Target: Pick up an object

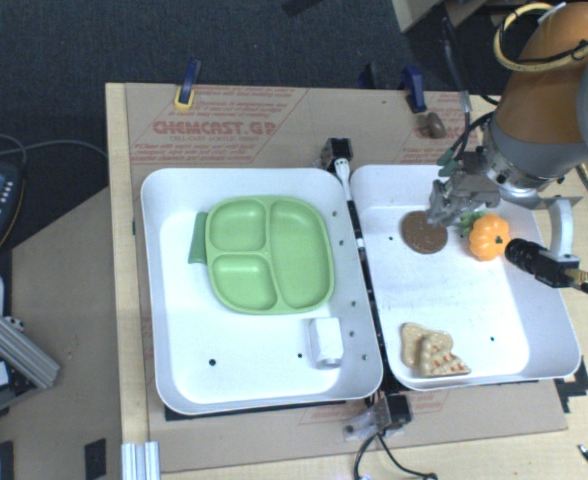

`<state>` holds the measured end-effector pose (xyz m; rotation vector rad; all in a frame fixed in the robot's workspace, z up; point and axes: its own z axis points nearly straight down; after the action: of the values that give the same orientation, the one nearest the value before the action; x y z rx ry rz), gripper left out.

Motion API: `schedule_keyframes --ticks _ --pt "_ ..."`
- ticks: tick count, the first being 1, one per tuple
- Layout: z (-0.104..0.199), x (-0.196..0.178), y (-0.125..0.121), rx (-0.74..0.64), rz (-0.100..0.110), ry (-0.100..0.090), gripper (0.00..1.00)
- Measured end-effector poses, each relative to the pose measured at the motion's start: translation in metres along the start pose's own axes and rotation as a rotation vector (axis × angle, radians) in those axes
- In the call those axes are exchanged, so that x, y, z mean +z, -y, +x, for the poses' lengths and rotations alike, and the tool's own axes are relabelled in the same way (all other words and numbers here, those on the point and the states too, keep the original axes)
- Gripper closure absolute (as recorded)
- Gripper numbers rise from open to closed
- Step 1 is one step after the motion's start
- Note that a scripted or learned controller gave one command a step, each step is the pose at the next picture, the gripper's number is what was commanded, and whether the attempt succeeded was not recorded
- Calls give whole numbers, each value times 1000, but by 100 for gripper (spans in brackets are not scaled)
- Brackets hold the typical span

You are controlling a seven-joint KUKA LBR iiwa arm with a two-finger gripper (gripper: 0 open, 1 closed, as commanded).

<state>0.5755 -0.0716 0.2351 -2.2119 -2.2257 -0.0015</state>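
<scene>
One gripper [444,211] sits low in the right bin [534,353], directly over the brown disc [424,235] near the bin's back. You can't tell its state from here. Prob lined up for a grab, since it's right above. The disc looks flat, round, dark brown, so little to grip. Orange pumpkin [488,236] sits just beside it; waffle-like toy [432,351] lies near the front.

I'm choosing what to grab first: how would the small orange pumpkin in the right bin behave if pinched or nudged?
The orange pumpkin looks rounded, so a nudge would probably roll it across the right bin. Its smooth, curved sides may slip out of a pinch unless squeezed across the middle. It looks like a toy, so likely light.
</scene>
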Motion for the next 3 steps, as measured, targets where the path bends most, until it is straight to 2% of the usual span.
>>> schedule_keyframes --ticks 1,2,3 --pt "3 21 1 6 2 2 100" --pt "-4 5 -5 6 -5 4 100" --pt "15 12 -4 4 0 3 100"
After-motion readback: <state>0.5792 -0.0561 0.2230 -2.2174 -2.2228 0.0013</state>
